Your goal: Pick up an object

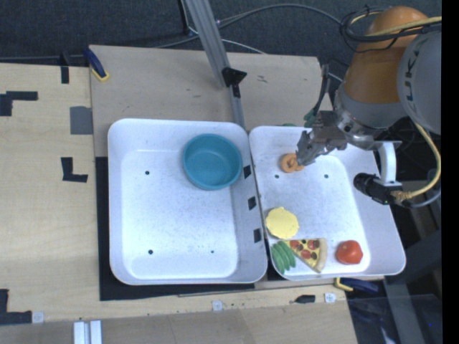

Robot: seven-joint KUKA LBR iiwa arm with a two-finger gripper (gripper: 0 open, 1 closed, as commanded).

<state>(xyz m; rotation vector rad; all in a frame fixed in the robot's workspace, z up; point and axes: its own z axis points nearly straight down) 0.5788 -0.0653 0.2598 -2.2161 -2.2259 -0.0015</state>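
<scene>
Orange ring (290,163) lies at the jaws' tips, right bin (373,213).

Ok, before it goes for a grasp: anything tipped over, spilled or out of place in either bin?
Nothing stands out. The blue bowl sits upright in the left bin. In the right bin, the orange piece lies by the gripper; the yellow piece, pizza slice, green pods and tomato lie flat.

Grey arm (401,70) with an orange band.
The rounded orange section sits above a grey wrist; black and yellow cables loop around it, and a dark metal end effector (310,153) hangs below.
</scene>
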